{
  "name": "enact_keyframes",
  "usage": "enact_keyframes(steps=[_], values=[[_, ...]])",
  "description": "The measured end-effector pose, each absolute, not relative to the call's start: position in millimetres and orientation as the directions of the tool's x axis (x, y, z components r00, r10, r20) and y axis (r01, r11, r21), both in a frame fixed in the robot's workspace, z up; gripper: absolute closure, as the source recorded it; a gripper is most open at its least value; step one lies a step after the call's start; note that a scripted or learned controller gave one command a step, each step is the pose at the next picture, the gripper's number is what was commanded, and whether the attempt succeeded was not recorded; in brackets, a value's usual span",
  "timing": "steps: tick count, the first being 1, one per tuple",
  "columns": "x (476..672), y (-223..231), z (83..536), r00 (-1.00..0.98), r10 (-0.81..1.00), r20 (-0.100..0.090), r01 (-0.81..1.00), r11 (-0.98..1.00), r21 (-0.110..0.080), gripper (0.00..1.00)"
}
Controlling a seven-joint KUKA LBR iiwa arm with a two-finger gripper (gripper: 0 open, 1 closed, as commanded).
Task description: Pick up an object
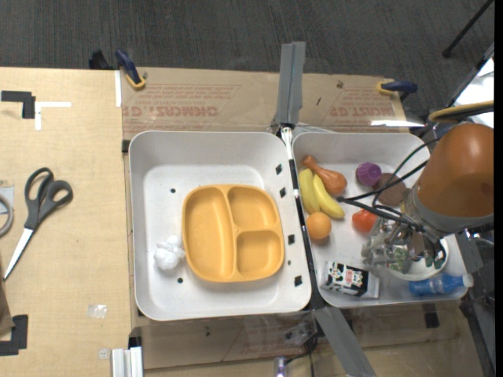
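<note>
Arm low in the right bin, nothing visibly picked up yet.

The gripper (397, 250) sits down in the right bin (346, 138) near its front edge, and whether its jaws are open or closed cannot be told. The banana (317, 194), orange (318, 225), purple fruit (368, 173) and black-and-white carton (347, 278) all lie on the bin floor, so grasp and lift appear to remain.

The arm (460, 175) covers the right bin's (346, 136) right side and is cut by the picture's right edge. The gripper (393, 246) is a blurred tangle over a partly hidden white object (420, 267). Beside it, a red item (363, 220) is too small to name
</note>
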State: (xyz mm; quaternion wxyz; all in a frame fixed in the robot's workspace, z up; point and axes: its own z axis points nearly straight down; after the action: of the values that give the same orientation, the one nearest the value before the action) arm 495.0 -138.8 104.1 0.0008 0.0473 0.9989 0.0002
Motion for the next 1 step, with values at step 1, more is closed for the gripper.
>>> enact_keyframes(steps=[1], values=[[532.1,-175.2,93.5,-0.875,0.485,-0.005,0.485,0.875,0.004,1.00]])
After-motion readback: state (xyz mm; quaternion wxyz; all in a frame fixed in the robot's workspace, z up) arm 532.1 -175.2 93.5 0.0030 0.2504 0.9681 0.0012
